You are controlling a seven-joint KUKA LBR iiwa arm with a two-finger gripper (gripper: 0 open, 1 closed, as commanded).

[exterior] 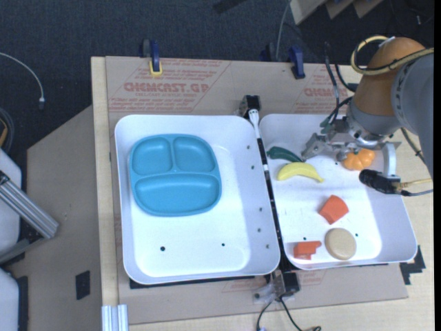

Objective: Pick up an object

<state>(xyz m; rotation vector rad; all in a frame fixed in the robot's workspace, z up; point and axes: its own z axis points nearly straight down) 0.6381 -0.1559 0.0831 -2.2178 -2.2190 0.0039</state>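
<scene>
Gripper [324, 142] over the right bin [386, 243].
Banana [300, 173] lies just near-left of it; finger state: cannot tell.

You can read red lettering on the brown board [207, 81] behind the bins — "CHEMCAST GP" in large letters, with smaller lines above and below too fine to make out. A partial repeat shows at the right — unreadable.

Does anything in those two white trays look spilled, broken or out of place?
Nothing stands out. The blue divided plate lies flat in the left bin. In the right bin the banana, red block, round tan piece and the rest lie apart and whole.
</scene>
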